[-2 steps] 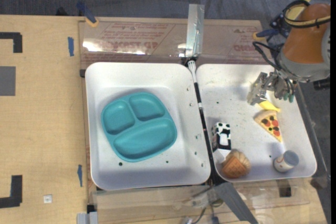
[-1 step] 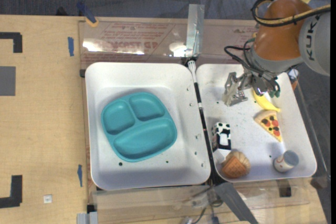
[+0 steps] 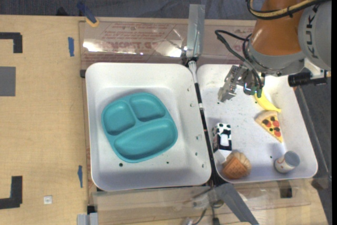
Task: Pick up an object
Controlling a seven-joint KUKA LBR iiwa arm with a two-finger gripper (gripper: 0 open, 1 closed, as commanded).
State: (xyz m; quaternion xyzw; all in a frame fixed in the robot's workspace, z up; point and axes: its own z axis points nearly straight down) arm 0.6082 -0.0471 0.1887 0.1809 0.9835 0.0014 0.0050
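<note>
Camera view, from above at a slant: the arm (image 3: 279, 23) enters from the right, its orange band bulking over the far right corner of the right bin (image 3: 310, 155), with dark cables looping around the wrist. The wrist points down and leftward, so that the gripper (image 3: 227, 93) hangs over the far left part of that bin, above bare white floor. Its metal fingers (image 3: 225, 89) point down toward the bin floor; nothing is seen between them, and how far apart they stand cannot be told from this angle. A yellow object (image 3: 261, 96), partly hidden beneath the wrist, lies just beside the gripper on its right. Nearer the viewer lie a toy pizza slice (image 3: 270, 125), a black-and-white block (image 3: 224, 137) close to the divider between the bins, a brown round object (image 3: 236, 164) at the near edge, and a small grey cup-like object (image 3: 286, 161) in the near right corner. The left bin (image 3: 105, 74) holds a teal divided plate (image 3: 139, 125), lying flat.
</note>
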